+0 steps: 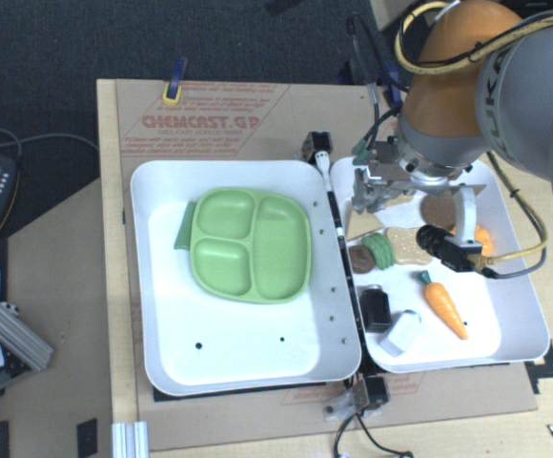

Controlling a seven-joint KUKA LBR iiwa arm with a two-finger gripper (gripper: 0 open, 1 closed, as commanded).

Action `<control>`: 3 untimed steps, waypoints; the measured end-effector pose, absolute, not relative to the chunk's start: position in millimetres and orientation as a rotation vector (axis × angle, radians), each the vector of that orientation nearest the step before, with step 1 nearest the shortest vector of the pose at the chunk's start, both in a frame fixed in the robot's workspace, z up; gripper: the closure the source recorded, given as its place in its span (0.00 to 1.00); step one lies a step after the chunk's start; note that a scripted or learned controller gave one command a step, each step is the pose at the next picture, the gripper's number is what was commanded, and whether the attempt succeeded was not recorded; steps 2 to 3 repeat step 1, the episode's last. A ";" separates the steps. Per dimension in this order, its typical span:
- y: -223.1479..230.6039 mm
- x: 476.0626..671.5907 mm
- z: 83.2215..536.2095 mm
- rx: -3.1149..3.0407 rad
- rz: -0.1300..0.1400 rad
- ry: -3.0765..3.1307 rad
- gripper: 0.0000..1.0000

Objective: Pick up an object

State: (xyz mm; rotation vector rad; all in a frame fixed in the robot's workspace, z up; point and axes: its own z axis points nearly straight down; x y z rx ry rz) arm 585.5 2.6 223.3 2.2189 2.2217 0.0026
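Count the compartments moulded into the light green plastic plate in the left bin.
3. On the light green plastic divided plate: one at the upper left, one at the lower left, and one long one down the right side. None looks hidden.

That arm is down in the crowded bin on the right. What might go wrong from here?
1. The right bin is crowded: the toy carrot, a black block and a white piece lie close together, so the gripper could nudge one aside or catch two.
2. It hangs near the divider between the bins and might strike it.
3. The green divided plate looks wide and hard to grasp.
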 end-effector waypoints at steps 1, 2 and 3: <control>-15.7 589.3 231.8 2.221 0.002 2.218 1.00; -15.7 589.3 231.8 2.221 0.002 2.218 1.00; -15.7 589.3 231.8 2.221 0.002 2.218 1.00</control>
